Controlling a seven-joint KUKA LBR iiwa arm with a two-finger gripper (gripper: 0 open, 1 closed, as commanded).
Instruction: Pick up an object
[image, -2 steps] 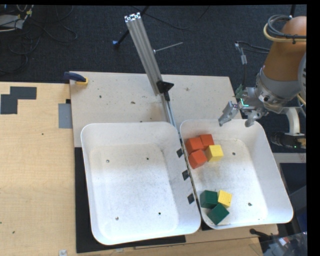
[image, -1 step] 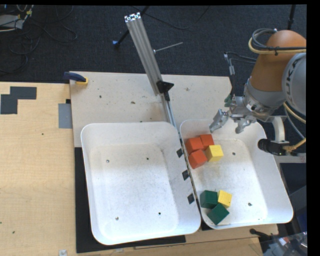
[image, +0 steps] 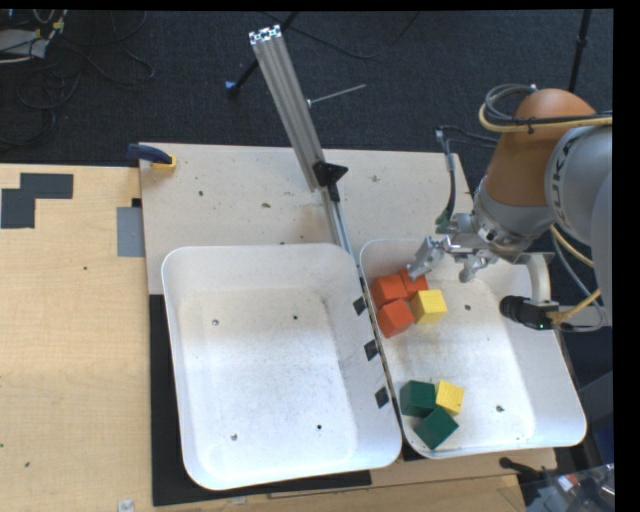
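the gripper (image: 449, 257) hangs over the far end of the right bin (image: 530, 400), at the end of the grey arm (image: 590, 190) with its orange band (image: 530, 150). its two fingers stand apart, one reaching out toward the blocks and one pointing more toward the bin floor, and nothing sits between them, so it holds nothing.

just below and beside the outstretched finger lies the nearest cluster: two orange blocks (image: 393, 300), one behind the other, pressed against the bin's inner wall, and a small yellow block (image: 431, 304) touching them on the side nearer the arm. any of these could serve as the object to pick up. they look jumbled and tilted rather than set down squarely, which fits things dropped or nudged into the bin. being so tight together and hard against the wall, they leave little room for a finger to slip down on either side; that is likely the awkward part of a grasp here.

well away from the tool, toward the near end of the same bin, sit two green blocks (image: 425, 410) with a second yellow block (image: 449, 396) leaning on them. the left bin (image: 200, 300), across the divider from the gripper, shows only specks on its floor.

no brand, label or readable writing appears on the blocks, bins or arm.
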